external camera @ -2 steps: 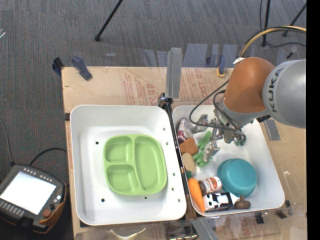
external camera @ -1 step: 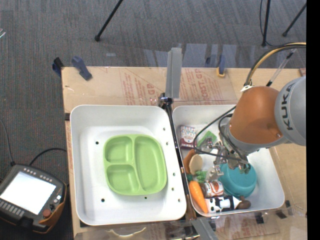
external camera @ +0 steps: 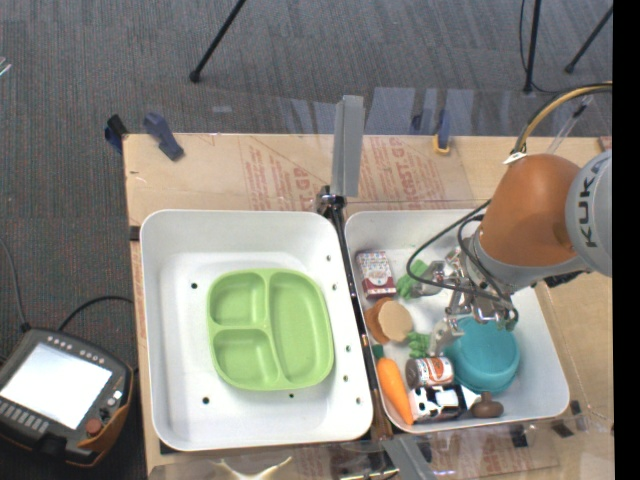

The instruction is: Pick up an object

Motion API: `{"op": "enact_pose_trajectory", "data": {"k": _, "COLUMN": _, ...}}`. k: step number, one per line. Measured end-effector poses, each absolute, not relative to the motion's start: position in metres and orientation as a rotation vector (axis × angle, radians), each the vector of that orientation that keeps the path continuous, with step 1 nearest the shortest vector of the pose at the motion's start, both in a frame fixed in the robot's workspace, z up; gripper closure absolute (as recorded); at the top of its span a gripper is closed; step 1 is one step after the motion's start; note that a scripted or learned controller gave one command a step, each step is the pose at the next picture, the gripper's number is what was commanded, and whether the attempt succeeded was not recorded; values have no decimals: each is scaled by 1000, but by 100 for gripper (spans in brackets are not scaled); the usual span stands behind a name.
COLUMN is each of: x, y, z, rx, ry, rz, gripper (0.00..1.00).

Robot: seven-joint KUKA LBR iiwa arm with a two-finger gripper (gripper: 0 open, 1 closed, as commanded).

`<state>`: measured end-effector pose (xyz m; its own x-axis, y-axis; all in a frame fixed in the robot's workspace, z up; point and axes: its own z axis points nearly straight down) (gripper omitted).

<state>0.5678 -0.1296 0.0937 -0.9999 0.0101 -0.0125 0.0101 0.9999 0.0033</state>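
The right bin (external camera: 545,313) holds several small objects. A teal bowl (external camera: 487,360) sits near its front right. Beside the bowl are a red-labelled can (external camera: 430,371), an orange carrot (external camera: 393,389) and a black-and-white cow-patterned piece (external camera: 441,403). A round tan bun (external camera: 388,321) and a red-and-white packet (external camera: 374,273) lie along the bin's left side, with a green leafy piece (external camera: 414,279) near them. My gripper (external camera: 468,313) hangs low over the middle of this bin, just above the bowl's far-left rim. The wrist hides what lies right beneath it.
The left bin (external camera: 170,268) holds a light green divided plate (external camera: 270,328). A small brown object (external camera: 488,405) lies at the right bin's front edge. A grey upright post (external camera: 347,158) stands behind the divider between the bins. A tablet (external camera: 55,388) lies on the floor at left.
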Motion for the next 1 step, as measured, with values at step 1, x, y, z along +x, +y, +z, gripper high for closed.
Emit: {"op": "enact_pose_trajectory", "data": {"k": 1, "x": 532, "y": -103, "z": 107, "rx": -178, "ry": 3083, "rz": -17, "gripper": 0}}
